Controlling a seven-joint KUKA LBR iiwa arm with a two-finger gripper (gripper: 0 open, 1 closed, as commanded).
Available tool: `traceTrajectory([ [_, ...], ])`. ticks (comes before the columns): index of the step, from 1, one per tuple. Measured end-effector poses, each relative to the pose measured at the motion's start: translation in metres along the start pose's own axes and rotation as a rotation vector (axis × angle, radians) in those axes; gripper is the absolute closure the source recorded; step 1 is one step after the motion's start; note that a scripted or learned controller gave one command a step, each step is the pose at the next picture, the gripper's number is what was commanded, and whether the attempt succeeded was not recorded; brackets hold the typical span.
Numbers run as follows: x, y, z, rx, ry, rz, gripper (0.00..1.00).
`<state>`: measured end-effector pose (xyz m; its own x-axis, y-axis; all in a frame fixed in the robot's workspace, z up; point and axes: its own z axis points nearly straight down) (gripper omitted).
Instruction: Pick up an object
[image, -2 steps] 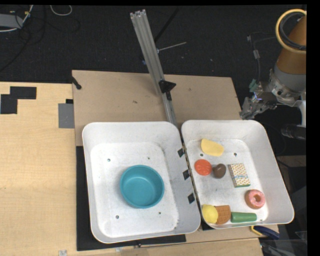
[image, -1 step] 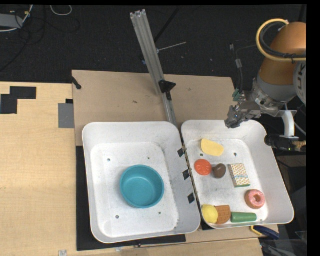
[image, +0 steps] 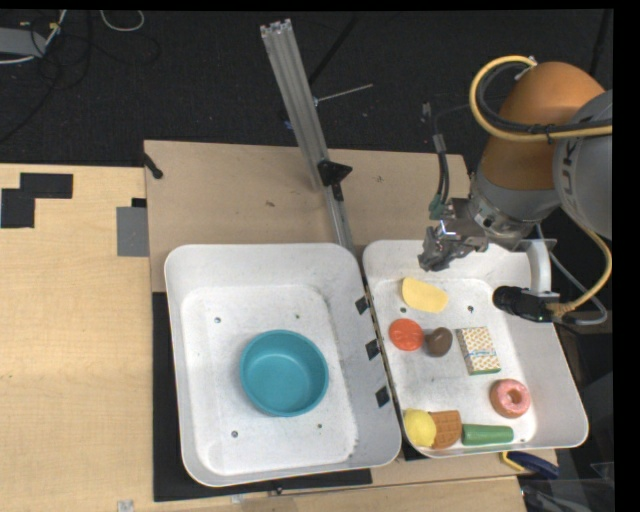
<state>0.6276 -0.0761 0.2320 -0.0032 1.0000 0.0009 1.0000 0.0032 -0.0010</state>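
Right bin (image: 560, 385) holds a scatter of small items. Nearest the tool: a yellow, rounded wedge-shaped piece (image: 424, 295), lying flat near the bin's far-left corner. Just in front of it, a red-orange round item (image: 405, 334) and a dark brown ball (image: 438, 342), side by side, close but whether touching is unclear. To their right, a small patterned box (image: 479, 350), lying flat. Nearer the front edge: a pink ring doughnut (image: 510, 398), a green elongated piece (image: 486, 434), and a yellow lemon-like item (image: 420, 428) pressed against an orange-brown block (image: 446, 428).

Left bin (image: 200, 300) carries a teal bowl (image: 285, 372), upright, roughly centred.

Arm enters from the right, orange band (image: 540, 110) high, wrist angled down and to the left. Gripper (image: 438, 256) sits over the far edge of the right bin, just beyond the yellow wedge and apart from it. Nothing seen between the tips. Tool end is dark and small at this angle; cannot tell whether it is spread or closed.

A slanted metal rail (image: 305, 120) stands behind the bins.
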Motion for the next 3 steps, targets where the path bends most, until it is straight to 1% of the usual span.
traceTrajectory([
  [1,0.048,-0.020,0.011,0.001,0.000,0.000,1.00],
  [3,0.144,-0.041,0.003,0.000,-0.001,0.000,1.00],
])
